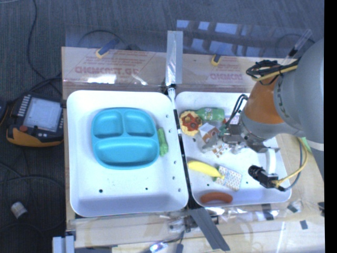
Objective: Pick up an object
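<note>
Reaching in from the right, the grey arm [295, 96] with its orange band hangs its gripper [230, 137] low over the right bin [274, 194]. Whether the fingers are spread or closed cannot be told; clutter hides their tips, and nothing can be seen held between them. Just beside the gripper on its left lies a small printed carton [207, 134], and a crumpled wrapper [219, 150] sits right below it. The banana [203, 168] lies nearer the front, its long axis running left to right with a slight downward tilt. A pizza toy [190, 121] and green pouch [211, 113] lie behind. The left bin [84, 188] holds a blue divided plate [125, 137].
</note>
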Available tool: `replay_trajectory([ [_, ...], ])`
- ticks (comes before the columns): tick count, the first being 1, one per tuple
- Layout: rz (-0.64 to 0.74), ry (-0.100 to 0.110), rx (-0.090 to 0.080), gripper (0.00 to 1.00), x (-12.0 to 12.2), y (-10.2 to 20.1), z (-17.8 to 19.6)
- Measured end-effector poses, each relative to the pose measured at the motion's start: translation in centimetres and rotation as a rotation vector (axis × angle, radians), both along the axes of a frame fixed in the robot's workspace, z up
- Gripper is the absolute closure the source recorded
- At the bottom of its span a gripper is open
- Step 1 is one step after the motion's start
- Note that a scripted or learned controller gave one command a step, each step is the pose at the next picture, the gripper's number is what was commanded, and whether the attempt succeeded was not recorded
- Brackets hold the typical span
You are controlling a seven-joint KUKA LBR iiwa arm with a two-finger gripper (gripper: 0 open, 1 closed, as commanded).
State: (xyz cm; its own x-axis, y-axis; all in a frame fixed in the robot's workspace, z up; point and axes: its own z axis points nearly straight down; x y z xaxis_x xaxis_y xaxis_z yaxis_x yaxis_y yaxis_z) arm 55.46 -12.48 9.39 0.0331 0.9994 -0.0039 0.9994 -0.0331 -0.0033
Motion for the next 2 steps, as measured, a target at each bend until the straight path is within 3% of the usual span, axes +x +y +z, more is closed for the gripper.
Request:
replay_trajectory([
  [1,0.001,0.0,-0.001,1.0,0.0,0.0,0.9],
  [2,0.031,-0.001,0.001,1.0,3.6,6.9,8.8],
])
